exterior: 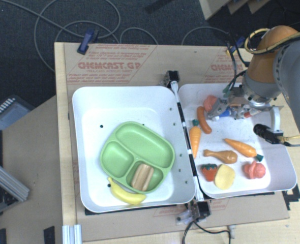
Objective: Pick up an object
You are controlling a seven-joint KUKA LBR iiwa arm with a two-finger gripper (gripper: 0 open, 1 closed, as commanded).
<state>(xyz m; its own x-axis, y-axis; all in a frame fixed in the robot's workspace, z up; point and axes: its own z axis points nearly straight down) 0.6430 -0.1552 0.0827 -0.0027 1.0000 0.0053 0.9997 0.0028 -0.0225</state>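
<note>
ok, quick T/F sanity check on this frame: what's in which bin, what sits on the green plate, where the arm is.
1. The green divided plastic plate lies in the left white bin. True.
2. A tan bread-roll toy sits in one of the plate's compartments. True.
3. The yellow toy banana lies in the right white bin. False: it is in the left bin, against the plate's near edge.
4. The grey arm's gripper is over the left bin. False: it is over the far part of the right bin.
5. The brown toy chicken drumstick lies in the right bin. True.
</note>
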